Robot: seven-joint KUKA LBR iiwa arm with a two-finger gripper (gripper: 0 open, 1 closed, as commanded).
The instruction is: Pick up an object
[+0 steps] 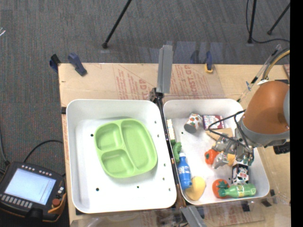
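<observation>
My gripper (226, 156) hangs low over the right bin (176, 111), under the orange-banded wrist (265, 110). It sits among several toys. A small orange piece (211, 155) lies just to its left, touching or nearly touching it, and a yellow bit (230, 159) shows under it. A cow-patterned carton (241, 174) stands just below the gripper. Nearer the front lie a green bottle (239, 191) with a red-orange fruit (218, 187), a yellow fruit (197, 187) and a blue bottle (184, 171).
At the back of the right bin are a strawberry-print carton (193, 121) and a purple box (211, 121). The left bin (78, 122) holds a green divided plate (126, 147). A grey post (164, 70) rises behind the wall between the bins. A teach pendant (31, 188) lies at lower left.
</observation>
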